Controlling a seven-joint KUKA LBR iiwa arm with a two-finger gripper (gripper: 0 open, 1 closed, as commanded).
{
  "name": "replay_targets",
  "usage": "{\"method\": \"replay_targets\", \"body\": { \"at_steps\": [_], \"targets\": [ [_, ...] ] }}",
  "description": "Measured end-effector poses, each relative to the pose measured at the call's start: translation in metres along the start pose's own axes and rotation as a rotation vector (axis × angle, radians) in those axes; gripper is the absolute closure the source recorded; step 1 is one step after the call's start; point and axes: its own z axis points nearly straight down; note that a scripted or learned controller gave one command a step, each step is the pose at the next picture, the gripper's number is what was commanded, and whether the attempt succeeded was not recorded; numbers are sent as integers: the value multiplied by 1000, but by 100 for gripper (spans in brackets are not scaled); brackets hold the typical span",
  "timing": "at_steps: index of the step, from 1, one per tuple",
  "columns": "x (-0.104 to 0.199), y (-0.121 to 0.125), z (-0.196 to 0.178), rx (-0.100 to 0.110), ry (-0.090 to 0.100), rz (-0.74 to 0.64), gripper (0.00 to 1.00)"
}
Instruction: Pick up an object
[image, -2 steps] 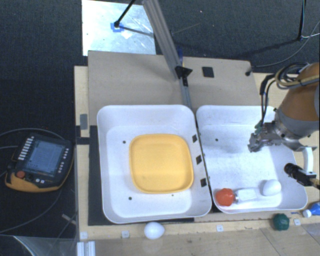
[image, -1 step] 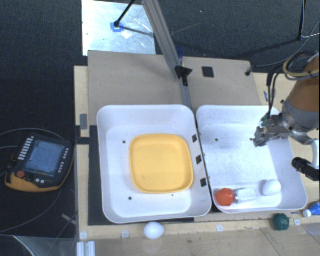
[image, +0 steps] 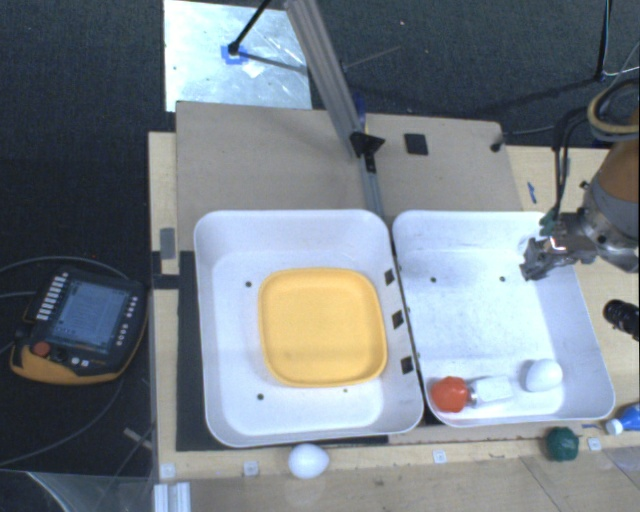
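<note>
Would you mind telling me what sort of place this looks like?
Probably a robotics lab: a robot arm reaches over two white bins on a bench, and a teach pendant lies on the dark floor.

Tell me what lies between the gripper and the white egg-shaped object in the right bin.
In the camera view, only bare white bin floor lies between the gripper and the white egg-shaped object.

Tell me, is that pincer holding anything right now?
Nothing shows in the pincer; it hangs over the right bin's far right side, well apart from the orange ball and white objects near its front edge.
</note>
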Motion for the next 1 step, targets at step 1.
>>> {"method": "replay_targets", "body": {
  "at_steps": [1],
  "targets": [
    [0, 1, -46, 0, 0, 0, 100]
  ]
}}
